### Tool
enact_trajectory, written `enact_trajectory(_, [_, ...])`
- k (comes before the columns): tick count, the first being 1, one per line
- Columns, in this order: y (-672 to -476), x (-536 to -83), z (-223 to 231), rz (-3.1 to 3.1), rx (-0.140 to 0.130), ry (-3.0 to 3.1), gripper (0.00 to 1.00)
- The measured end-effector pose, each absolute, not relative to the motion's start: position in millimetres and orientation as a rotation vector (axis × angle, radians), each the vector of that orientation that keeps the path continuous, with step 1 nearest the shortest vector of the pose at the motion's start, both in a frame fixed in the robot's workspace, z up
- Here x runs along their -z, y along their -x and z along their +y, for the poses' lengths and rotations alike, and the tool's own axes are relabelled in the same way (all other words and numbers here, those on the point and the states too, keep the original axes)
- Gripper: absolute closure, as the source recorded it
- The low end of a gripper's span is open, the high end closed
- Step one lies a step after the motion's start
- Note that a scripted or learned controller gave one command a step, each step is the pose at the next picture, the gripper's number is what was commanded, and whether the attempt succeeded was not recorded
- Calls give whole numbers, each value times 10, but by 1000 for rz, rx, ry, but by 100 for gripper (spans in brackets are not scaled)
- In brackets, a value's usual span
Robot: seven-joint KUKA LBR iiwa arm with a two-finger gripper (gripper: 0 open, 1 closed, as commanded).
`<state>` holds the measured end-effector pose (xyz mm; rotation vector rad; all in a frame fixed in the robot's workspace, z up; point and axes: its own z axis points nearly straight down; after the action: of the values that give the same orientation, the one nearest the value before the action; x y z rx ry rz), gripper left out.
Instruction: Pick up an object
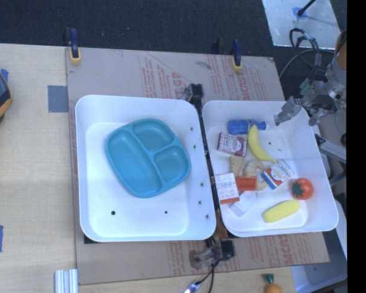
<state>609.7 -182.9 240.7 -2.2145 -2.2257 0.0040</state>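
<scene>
White plastic forms the right bin (329, 220), where the graspable things lie in a loose heap: a yellow banana (258, 143) curving down the middle, a blue toy (239, 126) just above it, a red-and-white packet (232, 144) to its left, a corn cob (281, 211) near the front wall and a red tomato (302, 188) beside it. Between them sits a jumble of small cartons and wrappers (251, 182) — overlapping, too small to tell apart or read. The gripper (300, 110) hangs over the bin's far right corner, above the rim and well apart from the heap; nothing sits between its grey fingers, and whether they stand wide or narrow I cannot tell, since the wrist is cut off at the edge and tangled with cables. The left bin (91, 163) holds a blue divided plate (147, 156) — three compartments, lying flat. Both bins rest on a cardboard sheet (146, 72) clamped to the wooden bench (24, 182).
</scene>
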Motion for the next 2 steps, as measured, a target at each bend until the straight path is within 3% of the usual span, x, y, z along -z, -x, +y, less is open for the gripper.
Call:
enact_trajectory(1, [-6292,-990,-1402,-2228,2,2219,0])
enact_trajectory(2, [-6562,-953,-985,-2220,-11,2219,0])
